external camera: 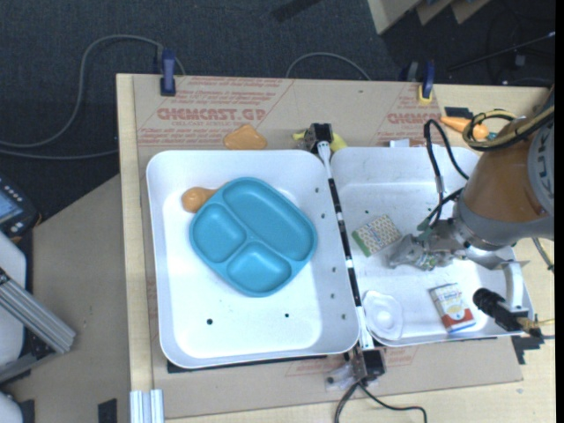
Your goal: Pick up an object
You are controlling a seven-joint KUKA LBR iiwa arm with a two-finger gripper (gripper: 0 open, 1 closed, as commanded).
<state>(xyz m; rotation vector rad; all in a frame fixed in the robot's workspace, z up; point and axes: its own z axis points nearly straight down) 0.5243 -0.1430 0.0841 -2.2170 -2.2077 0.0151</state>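
Note:
In the right bin, my gripper hangs low over the middle of the floor, reaching in from the right. Just to its upper left lies a small green-and-white packet, close to the gripper tip; I cannot see whether they touch. A small red-and-white box lies to the lower right of the gripper. A clear round lid rests in the bin's front left corner. Nothing shows between the gripper and the bin floor.
The left bin holds a blue divided plate with an orange piece by its upper left edge. Another orange piece lies on the bench behind that bin. A black clip sits where the bins meet.

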